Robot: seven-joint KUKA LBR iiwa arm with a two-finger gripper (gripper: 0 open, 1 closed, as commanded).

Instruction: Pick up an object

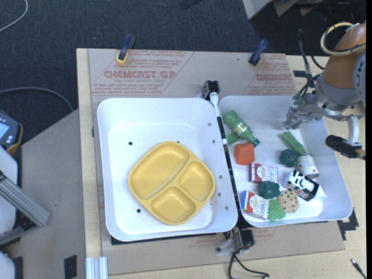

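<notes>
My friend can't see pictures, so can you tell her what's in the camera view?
A grey robot gripper hangs over the far end of the right white bin, which holds small toy foods, including a green plastic bottle and an orange block. The left white bin holds a yellow three-section plastic plate.

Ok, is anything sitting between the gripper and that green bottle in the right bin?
Nothing visible does. The gripper is over the upper right of the right bin, and the green bottle lies toward the bin's upper left. Bare white floor separates them; the orange block and green pod lie below that line.
</notes>
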